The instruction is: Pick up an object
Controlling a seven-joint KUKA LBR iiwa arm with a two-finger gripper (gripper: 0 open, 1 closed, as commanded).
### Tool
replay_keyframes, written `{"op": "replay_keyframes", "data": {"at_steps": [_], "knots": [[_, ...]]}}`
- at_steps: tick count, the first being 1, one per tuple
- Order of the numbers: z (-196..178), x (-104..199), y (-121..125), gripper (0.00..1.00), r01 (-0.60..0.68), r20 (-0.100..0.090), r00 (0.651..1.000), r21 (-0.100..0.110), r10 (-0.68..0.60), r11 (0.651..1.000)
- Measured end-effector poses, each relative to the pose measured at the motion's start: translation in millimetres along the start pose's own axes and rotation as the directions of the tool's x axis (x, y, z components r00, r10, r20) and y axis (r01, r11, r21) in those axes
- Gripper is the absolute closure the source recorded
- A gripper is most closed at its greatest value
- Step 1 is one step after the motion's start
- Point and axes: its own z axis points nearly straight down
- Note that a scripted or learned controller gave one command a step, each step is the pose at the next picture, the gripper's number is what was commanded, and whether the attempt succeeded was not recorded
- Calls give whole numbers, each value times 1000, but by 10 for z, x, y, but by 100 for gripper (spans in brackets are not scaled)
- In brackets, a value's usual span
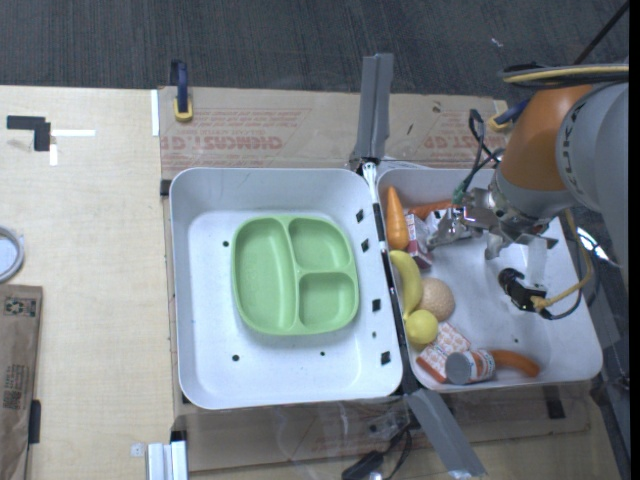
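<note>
Approach step: hand [447, 230], finger state unclear, hung near carrot [397, 219] at bin's [575, 353] 10 o'clock; descent needed.

A green divided plate [296, 273] with three compartments lies flat in the left white bin [200, 358], a little left of its middle. The wooden bench [80, 268] stretches away to the left. A roll of tape [8, 255] sits at its left edge, just above a brown paper bag [18, 358]. Brown cardboard [260, 126] lies behind the bins, with a blue and yellow clamp [180, 90] at its left end.
</note>
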Motion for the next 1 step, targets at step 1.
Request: {"op": "replay_keyframes", "data": {"at_steps": [1], "knots": [[70,-69,324,0,90,-11,996,71,-90,993]]}}
